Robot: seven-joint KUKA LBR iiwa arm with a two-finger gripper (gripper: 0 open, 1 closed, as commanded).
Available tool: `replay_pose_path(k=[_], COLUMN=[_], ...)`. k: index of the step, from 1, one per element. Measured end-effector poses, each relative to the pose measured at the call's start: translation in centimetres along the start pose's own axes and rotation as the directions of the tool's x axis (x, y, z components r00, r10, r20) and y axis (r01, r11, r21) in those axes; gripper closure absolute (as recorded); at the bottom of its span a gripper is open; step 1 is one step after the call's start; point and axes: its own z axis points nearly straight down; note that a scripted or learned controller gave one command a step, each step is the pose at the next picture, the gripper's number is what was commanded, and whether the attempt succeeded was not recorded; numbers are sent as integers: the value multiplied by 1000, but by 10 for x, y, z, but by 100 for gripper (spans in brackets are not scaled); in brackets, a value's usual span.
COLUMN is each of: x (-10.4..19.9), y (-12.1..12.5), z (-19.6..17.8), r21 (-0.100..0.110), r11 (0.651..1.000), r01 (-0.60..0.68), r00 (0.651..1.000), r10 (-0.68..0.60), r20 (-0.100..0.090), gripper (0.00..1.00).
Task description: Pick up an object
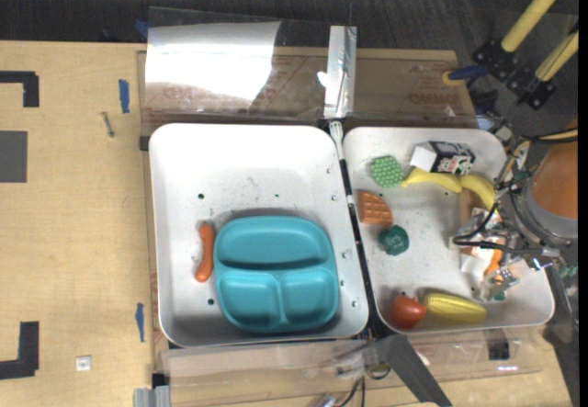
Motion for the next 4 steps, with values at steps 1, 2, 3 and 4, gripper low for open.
replay_pose_path(k=[1,2,3,4], x=[-4,-79,-125,-168], y=[2,17,64,73], z=[-11,-161,-135,-176], r21=[0,4,-1,1], r11=[1000,991,989,972], r01=[4,-135,-145,-235], r00=[1000,991,989,972], r10=[-4,135,145,235], r20=[9,4,-3,1], gripper=[100,100,100,100])
